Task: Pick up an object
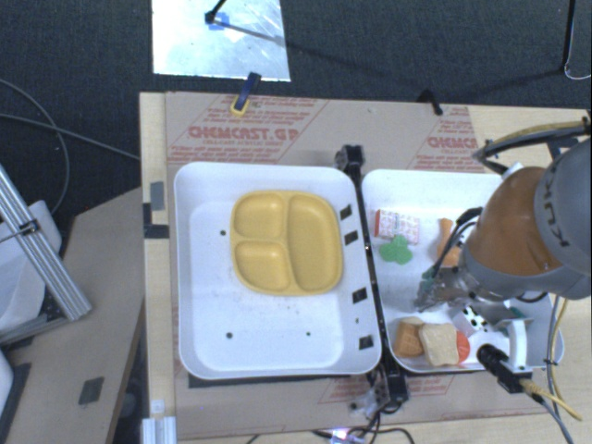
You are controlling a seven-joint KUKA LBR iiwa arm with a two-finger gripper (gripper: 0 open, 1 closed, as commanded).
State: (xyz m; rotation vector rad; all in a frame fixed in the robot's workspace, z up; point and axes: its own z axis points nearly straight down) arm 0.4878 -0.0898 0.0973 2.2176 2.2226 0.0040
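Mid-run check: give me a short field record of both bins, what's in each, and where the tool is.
left bin: holds a yellow divided plate, three compartments, nothing on it
right bin: several small items
near the divider: red-and-white packet, green piece just below it
near front edge: orange-brown piece beside a tan slice
partly hidden by arm: orange stick
arm: reaches in from the right, over the right bin
tool: low over the middle of the right bin; grip state unclear

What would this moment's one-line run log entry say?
arm: over right bin | gripper: low, near green piece | grasp: none seen | left bin: yellow tray
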